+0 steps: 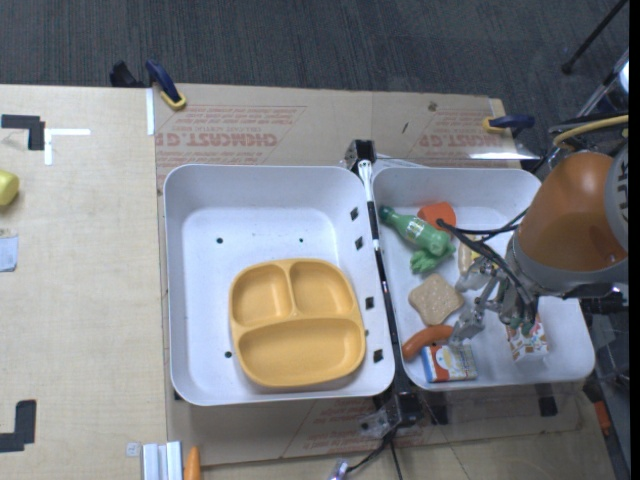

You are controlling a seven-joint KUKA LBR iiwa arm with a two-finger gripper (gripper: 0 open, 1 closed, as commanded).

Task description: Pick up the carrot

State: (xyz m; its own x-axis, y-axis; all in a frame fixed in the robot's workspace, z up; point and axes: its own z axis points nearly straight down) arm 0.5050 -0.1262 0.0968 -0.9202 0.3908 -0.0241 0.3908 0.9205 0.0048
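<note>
The carrot (424, 341) is a short orange piece lying slantwise at the front left of the right bin (565, 368). It touches a small blue and white carton (447, 364) at its lower right. My gripper (490, 314) hangs just to the right of the carrot and a little above it, beside a tan cracker (435, 299). Its metal fingers (468, 317) stand spread, open, with nothing between them. The carrot lies outside the fingers, on the bin floor.
In the right bin there are also a green bottle (412, 230), a green leafy piece (428, 262), an orange-red piece (438, 214) at the back and a small patterned carton (528, 340). The left bin (190, 268) holds a yellow divided plate (296, 321).
</note>
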